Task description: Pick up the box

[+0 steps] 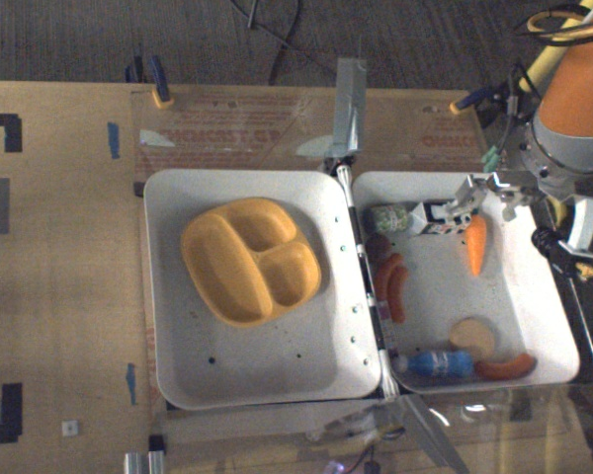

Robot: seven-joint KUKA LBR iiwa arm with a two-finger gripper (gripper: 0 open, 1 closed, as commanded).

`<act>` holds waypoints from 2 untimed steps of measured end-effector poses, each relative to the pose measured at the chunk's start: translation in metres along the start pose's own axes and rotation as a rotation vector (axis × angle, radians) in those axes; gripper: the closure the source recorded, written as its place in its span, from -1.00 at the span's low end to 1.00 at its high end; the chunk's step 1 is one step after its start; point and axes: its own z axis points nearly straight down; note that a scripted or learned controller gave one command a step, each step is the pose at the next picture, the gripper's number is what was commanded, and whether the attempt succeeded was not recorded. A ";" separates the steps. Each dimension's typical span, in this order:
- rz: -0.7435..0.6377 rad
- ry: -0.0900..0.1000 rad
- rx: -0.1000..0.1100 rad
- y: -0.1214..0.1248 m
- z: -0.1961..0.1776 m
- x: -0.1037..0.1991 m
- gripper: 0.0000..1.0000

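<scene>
I have the gripper (471,194) low over the far edge of the right bin (549,358), reaching in from the right below the arm's orange band (576,87). I cannot tell from here whether its fingers are spread or pressed together; they blur into the wrist hardware.

The box (407,217), a small carton with a green end and dark print, lies on its side near the right bin's far left corner, just beside the fingers on their left. I cannot tell if they touch it.

A carrot (476,246) lies just in front of the gripper, pointing toward the near edge. Two red sausages (392,284) lie along the left wall. Along the near edge I see a blue bottle (439,364), a round bun (472,337) and a third sausage (505,366).

The left bin (178,363) holds a yellow divided plate (250,259), toward its far left. Both bins sit on the counter (59,265).
</scene>
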 end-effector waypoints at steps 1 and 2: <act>0.250 0.004 0.003 -0.051 0.077 -0.077 -1.00; 0.101 0.000 -0.002 -0.124 0.134 -0.008 -1.00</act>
